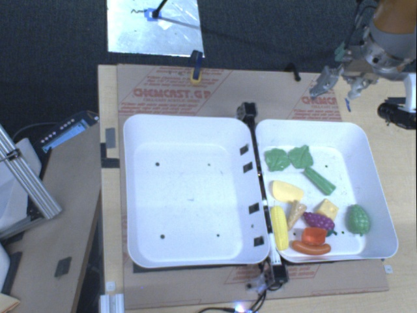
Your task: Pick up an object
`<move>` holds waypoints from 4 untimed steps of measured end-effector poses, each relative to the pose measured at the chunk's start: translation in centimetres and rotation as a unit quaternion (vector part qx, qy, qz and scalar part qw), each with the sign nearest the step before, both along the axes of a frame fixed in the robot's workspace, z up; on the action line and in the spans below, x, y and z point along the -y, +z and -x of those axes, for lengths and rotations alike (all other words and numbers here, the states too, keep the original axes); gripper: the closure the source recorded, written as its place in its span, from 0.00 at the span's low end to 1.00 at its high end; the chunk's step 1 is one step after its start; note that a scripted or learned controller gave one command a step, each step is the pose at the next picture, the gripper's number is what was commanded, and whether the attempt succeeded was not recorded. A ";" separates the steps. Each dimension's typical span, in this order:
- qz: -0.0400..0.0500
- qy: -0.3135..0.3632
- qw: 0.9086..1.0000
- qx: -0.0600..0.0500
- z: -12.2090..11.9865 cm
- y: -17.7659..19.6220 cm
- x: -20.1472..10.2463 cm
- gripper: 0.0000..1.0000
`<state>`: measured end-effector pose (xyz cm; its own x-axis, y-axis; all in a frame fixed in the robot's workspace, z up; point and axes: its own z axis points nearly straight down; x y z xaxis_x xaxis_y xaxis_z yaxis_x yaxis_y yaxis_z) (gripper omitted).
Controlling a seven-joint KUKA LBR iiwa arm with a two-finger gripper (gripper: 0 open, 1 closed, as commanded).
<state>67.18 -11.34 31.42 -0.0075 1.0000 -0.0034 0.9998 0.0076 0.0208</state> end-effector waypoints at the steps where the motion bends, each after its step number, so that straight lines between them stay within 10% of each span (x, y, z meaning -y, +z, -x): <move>1: 0.000 0.001 1.000 -0.007 0.2 0.0 0.1 1.00; 4: -0.003 0.002 1.000 -0.006 0.3 16.4 -20.0 1.00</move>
